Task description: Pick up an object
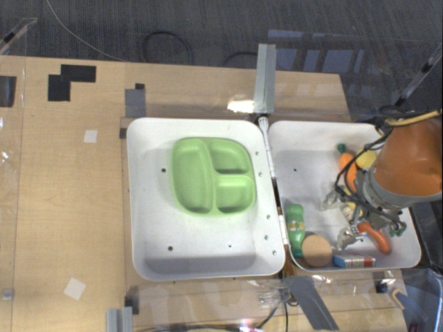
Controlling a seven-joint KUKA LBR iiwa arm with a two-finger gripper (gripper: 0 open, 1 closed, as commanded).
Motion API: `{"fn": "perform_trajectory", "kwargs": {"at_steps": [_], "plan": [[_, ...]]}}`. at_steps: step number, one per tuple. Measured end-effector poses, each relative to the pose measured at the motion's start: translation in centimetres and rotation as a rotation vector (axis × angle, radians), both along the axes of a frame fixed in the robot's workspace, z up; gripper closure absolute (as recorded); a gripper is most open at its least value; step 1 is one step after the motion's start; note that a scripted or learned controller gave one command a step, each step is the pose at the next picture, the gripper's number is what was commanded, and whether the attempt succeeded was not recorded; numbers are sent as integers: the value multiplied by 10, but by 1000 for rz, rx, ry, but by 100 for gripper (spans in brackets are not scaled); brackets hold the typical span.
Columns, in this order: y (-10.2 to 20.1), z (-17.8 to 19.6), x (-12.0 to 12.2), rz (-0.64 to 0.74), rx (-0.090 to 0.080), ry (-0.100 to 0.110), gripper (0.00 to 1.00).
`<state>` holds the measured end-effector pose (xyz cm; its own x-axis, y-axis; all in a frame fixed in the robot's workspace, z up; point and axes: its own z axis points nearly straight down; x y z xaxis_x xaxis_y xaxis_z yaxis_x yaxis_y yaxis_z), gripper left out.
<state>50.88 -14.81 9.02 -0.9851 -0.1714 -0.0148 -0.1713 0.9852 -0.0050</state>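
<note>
A green divided plate (211, 176) lies mid left bin (149, 254). In the right bin (304, 158), a green bottle (295, 225), tan ball (317, 250) and marker (353, 261) crowd the near edge. The gripper (360, 227) hangs over an orange piece (376, 236); how its jaws stand can't be made out. Clutter could deflect the grasp.

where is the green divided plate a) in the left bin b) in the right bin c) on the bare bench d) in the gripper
a, the green plate lies flat in the middle of the left bin, while the gripper is over in the right bin among the small items.
</note>
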Motion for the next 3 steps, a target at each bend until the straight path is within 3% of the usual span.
{"fn": "perform_trajectory", "kwargs": {"at_steps": [1,2,3], "plan": [[44,0,75,14,3,-2,0],[-37,43,90,-8,-3,0,0],[-34,7,74,-94,1,-10,0]]}}
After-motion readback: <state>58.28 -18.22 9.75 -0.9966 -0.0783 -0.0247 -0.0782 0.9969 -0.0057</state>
